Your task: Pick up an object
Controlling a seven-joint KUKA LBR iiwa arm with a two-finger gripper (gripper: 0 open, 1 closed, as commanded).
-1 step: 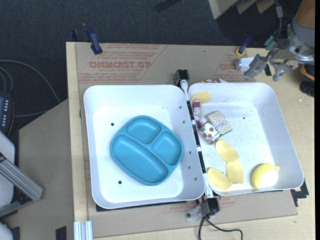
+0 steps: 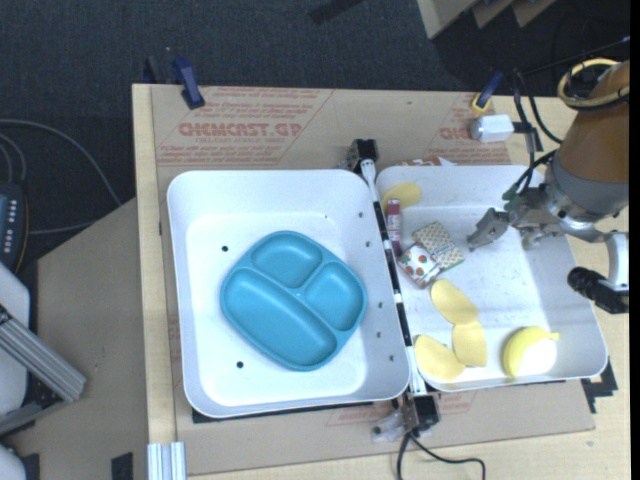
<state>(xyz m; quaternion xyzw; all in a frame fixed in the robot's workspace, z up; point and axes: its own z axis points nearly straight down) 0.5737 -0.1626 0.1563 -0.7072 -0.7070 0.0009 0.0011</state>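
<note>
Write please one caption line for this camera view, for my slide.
KUKA arm's gripper hovers over the right bin of yellow pieces, beside a blue divided plate in the left bin.

Brightness: even and fairly bright over the bench, dim on the dark floor around it.
Glare: the left bin (image 2: 190,268) and the right bin (image 2: 560,298) are white and close to washed out, with little surface detail.
Shadows: soft and short; a faint one lies under the blue tray (image 2: 290,298), and a darker strip runs under the bins' front edges.
Sharpness: moderate; the red print on the board (image 2: 240,128) reads only partly, and small items look slightly soft.
Edges: the arm (image 2: 595,148) at the right looks blurred.
</note>
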